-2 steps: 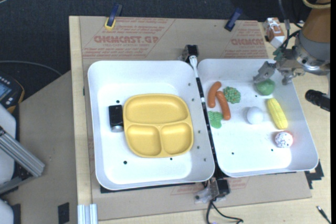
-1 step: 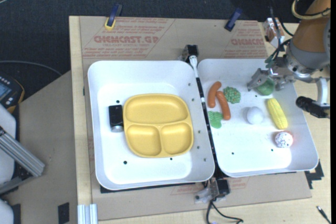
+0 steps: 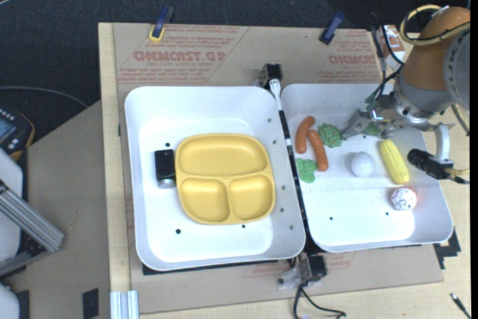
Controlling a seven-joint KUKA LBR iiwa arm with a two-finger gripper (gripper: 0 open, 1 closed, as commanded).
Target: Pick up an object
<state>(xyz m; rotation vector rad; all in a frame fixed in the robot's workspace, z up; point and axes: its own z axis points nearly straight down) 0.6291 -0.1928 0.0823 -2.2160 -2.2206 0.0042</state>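
The small green toy broccoli (image 3: 329,135) lies in the right white bin (image 3: 358,235), just beside two orange toy sausages (image 3: 312,143) and close under the grey gripper (image 3: 364,123). Whether the gripper is spread or pressed together cannot be told. The broccoli is judged light, bumpy and a bit hard. It is best pinched across its round top, where it is least likely to slip
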